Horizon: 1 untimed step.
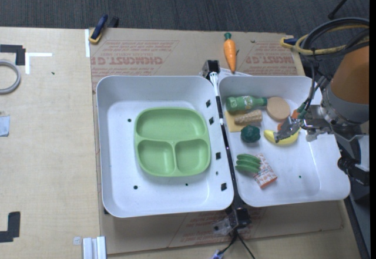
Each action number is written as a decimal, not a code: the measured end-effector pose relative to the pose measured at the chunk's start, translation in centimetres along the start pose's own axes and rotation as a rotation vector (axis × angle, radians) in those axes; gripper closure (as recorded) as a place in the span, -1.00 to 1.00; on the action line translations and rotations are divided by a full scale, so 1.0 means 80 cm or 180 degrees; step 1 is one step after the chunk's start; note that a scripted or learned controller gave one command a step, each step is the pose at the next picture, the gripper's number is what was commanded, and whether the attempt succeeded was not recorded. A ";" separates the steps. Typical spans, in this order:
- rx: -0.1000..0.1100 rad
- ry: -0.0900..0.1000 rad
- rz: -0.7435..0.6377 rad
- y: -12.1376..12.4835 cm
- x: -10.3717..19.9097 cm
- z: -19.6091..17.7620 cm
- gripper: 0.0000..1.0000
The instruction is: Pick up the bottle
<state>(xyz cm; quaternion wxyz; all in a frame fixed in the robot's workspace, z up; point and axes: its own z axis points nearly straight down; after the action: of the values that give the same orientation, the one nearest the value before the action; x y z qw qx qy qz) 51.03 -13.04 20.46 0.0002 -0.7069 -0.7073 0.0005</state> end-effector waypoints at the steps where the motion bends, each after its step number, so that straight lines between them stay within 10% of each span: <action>1: 0.0000 -0.0002 0.0003 0.000 0.000 -0.012 1.00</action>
<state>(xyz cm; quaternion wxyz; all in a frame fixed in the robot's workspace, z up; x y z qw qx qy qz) 51.06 -13.07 21.39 0.0001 -0.7072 -0.7070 0.0007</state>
